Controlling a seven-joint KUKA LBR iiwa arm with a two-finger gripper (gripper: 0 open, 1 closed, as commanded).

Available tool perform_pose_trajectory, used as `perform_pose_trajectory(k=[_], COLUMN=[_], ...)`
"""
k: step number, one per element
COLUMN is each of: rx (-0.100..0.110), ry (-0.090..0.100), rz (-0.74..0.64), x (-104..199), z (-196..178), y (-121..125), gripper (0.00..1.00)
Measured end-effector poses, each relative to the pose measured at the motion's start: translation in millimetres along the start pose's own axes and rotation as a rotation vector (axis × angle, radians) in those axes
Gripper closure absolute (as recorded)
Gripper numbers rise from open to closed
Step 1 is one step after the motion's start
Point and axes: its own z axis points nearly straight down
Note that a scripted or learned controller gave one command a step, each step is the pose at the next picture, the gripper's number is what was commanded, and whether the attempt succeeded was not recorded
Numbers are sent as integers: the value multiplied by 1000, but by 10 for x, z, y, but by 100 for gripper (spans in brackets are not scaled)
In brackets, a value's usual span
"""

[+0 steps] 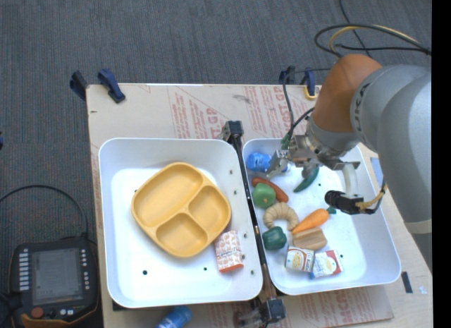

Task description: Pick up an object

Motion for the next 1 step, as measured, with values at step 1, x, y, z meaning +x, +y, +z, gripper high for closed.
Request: perform_pose_trajectory(k=[1], rx=[5], ry=[0], rz=[7], x=[-399], z=[167], y=[-689], gripper=[0])
